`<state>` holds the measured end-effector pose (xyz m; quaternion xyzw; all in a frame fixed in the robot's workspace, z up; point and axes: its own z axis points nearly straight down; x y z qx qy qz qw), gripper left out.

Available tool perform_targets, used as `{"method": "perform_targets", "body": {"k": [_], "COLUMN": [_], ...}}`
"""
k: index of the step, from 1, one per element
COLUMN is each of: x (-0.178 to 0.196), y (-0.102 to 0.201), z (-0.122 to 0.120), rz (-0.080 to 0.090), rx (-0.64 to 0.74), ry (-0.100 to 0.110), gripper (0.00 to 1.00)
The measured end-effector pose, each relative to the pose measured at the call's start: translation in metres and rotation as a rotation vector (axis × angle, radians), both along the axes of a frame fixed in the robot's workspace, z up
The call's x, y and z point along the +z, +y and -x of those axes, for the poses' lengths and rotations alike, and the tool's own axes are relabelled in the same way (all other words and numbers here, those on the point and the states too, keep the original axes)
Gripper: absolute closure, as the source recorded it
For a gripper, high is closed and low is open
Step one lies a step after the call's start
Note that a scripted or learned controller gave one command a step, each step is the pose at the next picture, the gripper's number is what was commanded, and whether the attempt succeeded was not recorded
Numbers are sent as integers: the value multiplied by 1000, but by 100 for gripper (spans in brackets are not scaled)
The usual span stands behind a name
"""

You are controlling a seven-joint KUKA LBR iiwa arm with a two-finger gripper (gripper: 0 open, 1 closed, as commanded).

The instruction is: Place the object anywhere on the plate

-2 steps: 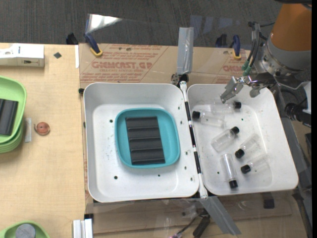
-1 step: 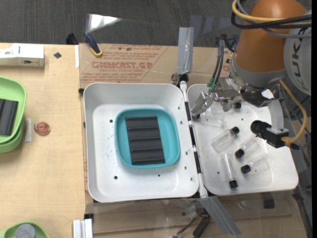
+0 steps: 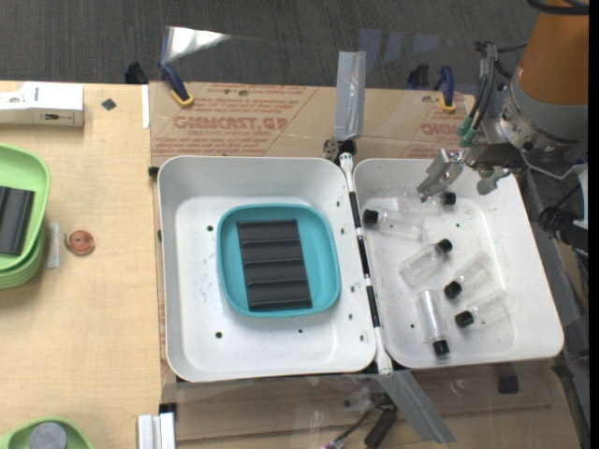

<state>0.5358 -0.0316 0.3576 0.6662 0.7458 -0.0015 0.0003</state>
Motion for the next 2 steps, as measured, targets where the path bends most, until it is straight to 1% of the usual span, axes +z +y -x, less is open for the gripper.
{"method": "perform_targets", "body": {"k": [1,2], "x": [-69,62], "y": [37,5], "z": [18,1], "rz": [0,1], "rx": [-95,-220], "ry": [3,1], "gripper": [0,0]}}
